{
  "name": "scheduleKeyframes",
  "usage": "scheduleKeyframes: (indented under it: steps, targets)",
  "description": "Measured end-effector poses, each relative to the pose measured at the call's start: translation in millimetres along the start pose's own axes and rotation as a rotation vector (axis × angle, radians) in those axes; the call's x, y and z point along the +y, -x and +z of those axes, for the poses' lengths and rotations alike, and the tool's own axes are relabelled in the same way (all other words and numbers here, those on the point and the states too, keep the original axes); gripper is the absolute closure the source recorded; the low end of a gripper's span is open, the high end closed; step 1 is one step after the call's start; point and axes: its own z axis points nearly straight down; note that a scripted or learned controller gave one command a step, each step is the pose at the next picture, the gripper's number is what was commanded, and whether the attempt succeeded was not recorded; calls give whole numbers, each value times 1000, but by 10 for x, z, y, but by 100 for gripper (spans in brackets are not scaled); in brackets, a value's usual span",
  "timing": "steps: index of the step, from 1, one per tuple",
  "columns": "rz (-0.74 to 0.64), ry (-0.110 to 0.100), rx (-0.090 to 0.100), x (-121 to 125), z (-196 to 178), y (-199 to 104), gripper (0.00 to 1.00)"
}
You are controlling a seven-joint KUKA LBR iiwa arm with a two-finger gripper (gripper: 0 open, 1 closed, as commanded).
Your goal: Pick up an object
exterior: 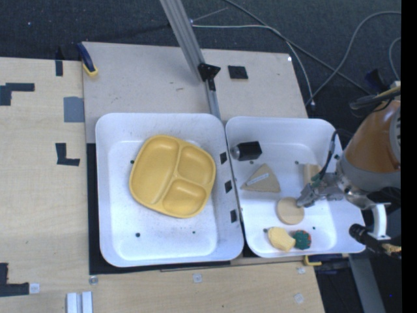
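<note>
Because the 2 white bins keep their loads apart, the yellow divided plate lies alone in the left bin, while the small pieces sit in the right bin. The gripper hangs low just over the tan round disc, likely its target; whether it is parted or closed I cannot tell. A tan wedge lies nearby.

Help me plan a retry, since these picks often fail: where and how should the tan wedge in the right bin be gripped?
Probably across its two long slanted sides, near the wide end, coming straight down from above. The tan wedge lies flat mid-bin, apart from the black block and the round tan disc, so there is room on both sides. The gripper sits just right of it, above the disc.
</note>
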Motion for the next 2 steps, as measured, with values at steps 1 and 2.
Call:
scheduleKeyframes:
  steps: [1, 2]
  targets:
    - [2, -4, -4, -5, -451, 73, 100]
    - [1, -1, -5, 9, -1084, 92, 100]
